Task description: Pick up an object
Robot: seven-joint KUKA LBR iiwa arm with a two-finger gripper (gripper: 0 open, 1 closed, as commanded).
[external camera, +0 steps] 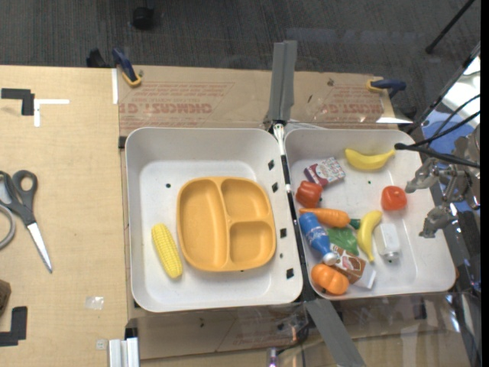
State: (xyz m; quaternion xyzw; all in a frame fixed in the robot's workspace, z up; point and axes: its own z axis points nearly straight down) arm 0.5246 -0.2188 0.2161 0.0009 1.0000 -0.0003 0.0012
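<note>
Gripper [432, 205] at right bin's [428, 277] edge, grip state indeterminable; red tomato [393, 198] just left of it, apart.

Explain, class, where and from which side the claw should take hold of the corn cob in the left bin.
Grip the corn cob across its narrow middle, coming straight down from above. It lies flat and long in the gap between the bin wall and the yellow tray, so closing across its width probably suits best, though the tray side looks tight.
</note>
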